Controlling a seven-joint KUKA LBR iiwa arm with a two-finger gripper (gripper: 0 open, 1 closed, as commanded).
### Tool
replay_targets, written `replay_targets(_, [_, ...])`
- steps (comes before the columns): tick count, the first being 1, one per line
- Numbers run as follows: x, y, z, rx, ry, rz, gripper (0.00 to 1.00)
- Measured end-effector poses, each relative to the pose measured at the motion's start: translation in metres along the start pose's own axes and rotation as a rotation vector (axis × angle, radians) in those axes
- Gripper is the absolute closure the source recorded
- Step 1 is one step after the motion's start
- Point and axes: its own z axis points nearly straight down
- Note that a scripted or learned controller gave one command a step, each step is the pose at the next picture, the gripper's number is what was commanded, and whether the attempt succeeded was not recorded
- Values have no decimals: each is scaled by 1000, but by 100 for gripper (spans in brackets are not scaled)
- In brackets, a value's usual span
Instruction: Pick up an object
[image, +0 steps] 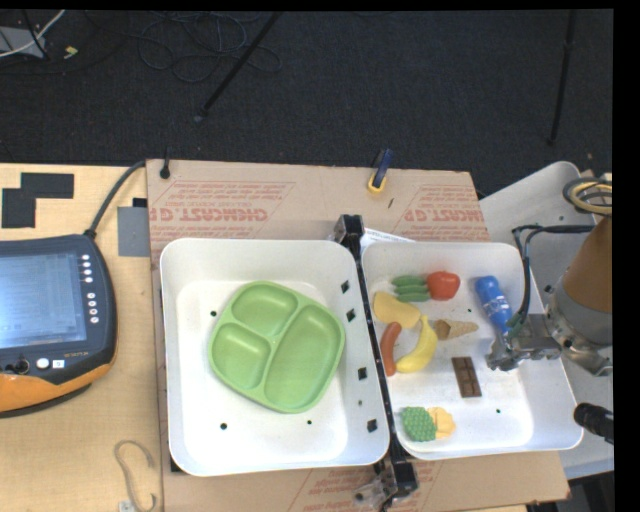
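Overhead view of a tabletop with two white bins side by side; the left bin (190, 420) holds a green divided plate (277, 345); the right bin (500, 430) holds a banana (420, 349), a red tomato (443, 285), a blue bottle (492, 301) and a brown bar (466, 376); the gripper (503, 357) sits low at the right bin's right side, just below the bottle; whether it is wide or narrow cannot be told.

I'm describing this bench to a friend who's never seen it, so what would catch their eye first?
The green plate, with three compartments, lies alone in the left bin. The right bin holds a cluster of bright toy food: a tomato, a banana and a blue bottle. The gripper reaches in from the right, low at that bin's right side, just below the bottle.
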Motion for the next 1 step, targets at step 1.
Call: replay_targets(1, [-6,-2,-60,-1,0,-1,100])
